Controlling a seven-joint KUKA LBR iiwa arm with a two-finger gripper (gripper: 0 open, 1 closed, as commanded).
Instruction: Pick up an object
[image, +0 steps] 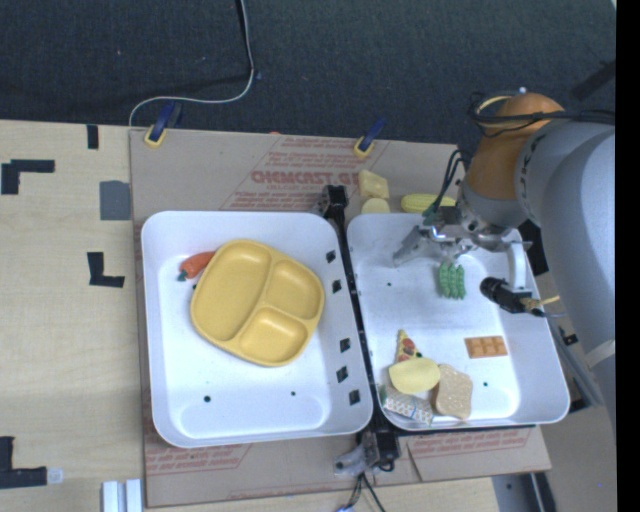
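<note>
Dark carpet lies behind a pale wooden surface (60, 330) on which a cardboard sheet carries two shallow white bins side by side. At nine o'clock, the left bin (165, 390) holds a yellow divided plate (257, 301), with an orange carrot-like piece (196, 264) peeking out at the plate's ten o'clock. The right bin (530, 385) sits at three o'clock, and the arm comes in over its far edge.

The gripper (452, 248) hangs over the top of the right bin with its fingers spread apart and nothing between them. Just below it, toward six o'clock, lies a green ridged toy (452, 280), the likeliest thing to pick. A small brown waffle piece (486, 347) lies farther toward five o'clock. A cluster of a yellow round piece (414, 376), a tan bread slice (453, 392) and a pizza wedge (406, 346) crowds the bin's six o'clock corner.

To do this well, I would centre the fingers over the green toy, straddling its narrow width. Descend fully to the bin floor before closing, then lift straight up. The cluster is a poorer choice, since its pieces touch one another.
</note>
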